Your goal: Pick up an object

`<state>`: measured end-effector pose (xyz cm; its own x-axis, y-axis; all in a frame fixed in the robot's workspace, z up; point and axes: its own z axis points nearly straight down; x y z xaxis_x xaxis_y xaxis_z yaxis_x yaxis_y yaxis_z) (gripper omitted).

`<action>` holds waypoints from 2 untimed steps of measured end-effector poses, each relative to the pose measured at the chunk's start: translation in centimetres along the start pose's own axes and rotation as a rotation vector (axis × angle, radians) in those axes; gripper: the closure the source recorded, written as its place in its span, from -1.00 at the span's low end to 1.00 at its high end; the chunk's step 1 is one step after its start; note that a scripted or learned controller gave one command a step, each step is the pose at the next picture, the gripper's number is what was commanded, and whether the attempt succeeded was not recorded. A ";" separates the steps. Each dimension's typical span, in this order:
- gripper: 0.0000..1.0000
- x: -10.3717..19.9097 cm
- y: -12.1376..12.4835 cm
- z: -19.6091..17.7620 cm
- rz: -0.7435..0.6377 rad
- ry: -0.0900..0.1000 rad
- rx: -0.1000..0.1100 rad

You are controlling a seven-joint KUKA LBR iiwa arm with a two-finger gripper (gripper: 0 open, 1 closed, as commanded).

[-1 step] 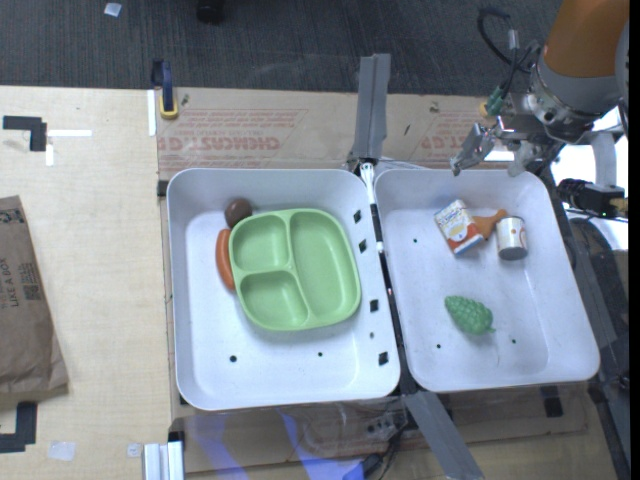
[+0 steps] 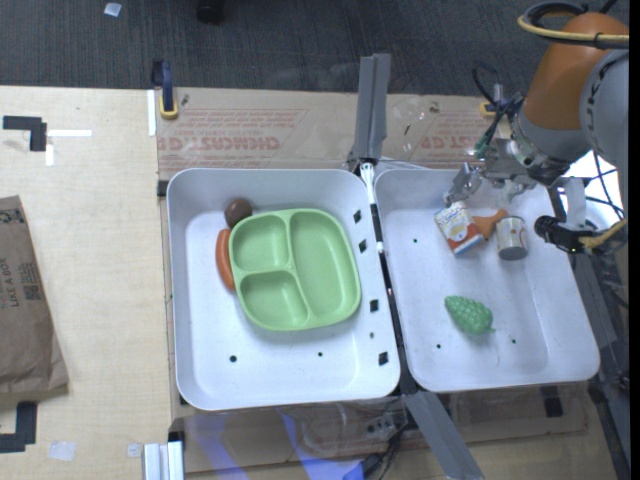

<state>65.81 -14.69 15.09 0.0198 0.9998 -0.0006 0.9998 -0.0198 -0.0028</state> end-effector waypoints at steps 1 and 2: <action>-1.00 2.5 -1.0 5.9 -0.169 0.000 -0.002; 1.00 2.3 -1.0 4.9 -0.165 -0.001 -0.004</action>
<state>64.89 -12.40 10.18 -0.1444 0.9895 -0.0014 0.9895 0.1444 0.0010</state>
